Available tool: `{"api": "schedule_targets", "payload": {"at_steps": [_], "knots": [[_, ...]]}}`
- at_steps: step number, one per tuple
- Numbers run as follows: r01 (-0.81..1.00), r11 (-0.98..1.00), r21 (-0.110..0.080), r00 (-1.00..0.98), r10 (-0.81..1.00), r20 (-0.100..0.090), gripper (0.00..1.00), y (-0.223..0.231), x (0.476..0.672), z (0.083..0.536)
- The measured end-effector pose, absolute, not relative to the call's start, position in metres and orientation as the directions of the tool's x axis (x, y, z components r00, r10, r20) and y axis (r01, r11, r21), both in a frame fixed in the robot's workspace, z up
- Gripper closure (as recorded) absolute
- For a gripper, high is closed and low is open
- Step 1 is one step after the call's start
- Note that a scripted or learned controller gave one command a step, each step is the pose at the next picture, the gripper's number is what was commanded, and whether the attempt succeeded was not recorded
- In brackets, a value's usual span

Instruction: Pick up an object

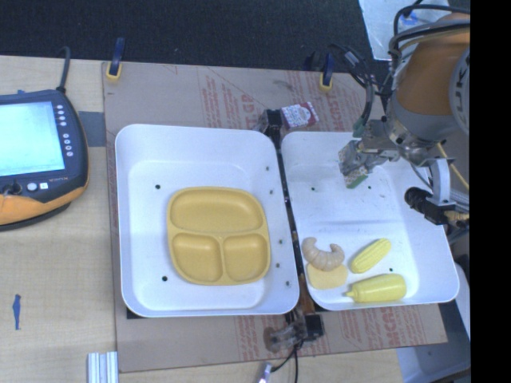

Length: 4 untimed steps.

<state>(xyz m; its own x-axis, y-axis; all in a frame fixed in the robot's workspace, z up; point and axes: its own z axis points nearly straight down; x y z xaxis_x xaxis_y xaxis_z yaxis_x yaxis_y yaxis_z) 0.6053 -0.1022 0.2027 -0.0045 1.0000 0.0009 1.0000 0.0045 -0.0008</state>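
Overhead:
gripper (357, 168): hung over the right bin (319, 154); jaw state cannot be told
corn (370, 255): lain near shrimp (323, 254)

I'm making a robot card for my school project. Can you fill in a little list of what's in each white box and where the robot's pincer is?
left white bin: yellow plastic tray with three compartments
right white bin: pale curled toy shrimp, flat pale yellow round piece, small yellow toy corn cob, yellow squeeze bottle lying on its side
where the toys sit: near edge of the right bin, close together
pincer: over the far part of the right bin, away from the toys
beside the bins: orange and grey handheld screen, on the left
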Motion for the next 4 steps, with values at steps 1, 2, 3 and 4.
{"api": "schedule_targets", "payload": {"at_steps": [1, 2, 3, 4], "knots": [[1.000, 0.006, -0.005, -0.006, 1.000, 0.001, 1.00, -0.022, 0.574, 0.230], [1.000, 0.004, -0.003, -0.004, 1.000, 0.001, 1.00, 0.039, 0.617, 0.242], [1.000, 0.002, -0.003, -0.002, 1.000, -0.001, 1.00, -0.002, 0.656, 0.225], [1.000, 0.005, -0.002, -0.005, 1.000, 0.000, 1.00, -0.010, 0.656, 0.296]]}}
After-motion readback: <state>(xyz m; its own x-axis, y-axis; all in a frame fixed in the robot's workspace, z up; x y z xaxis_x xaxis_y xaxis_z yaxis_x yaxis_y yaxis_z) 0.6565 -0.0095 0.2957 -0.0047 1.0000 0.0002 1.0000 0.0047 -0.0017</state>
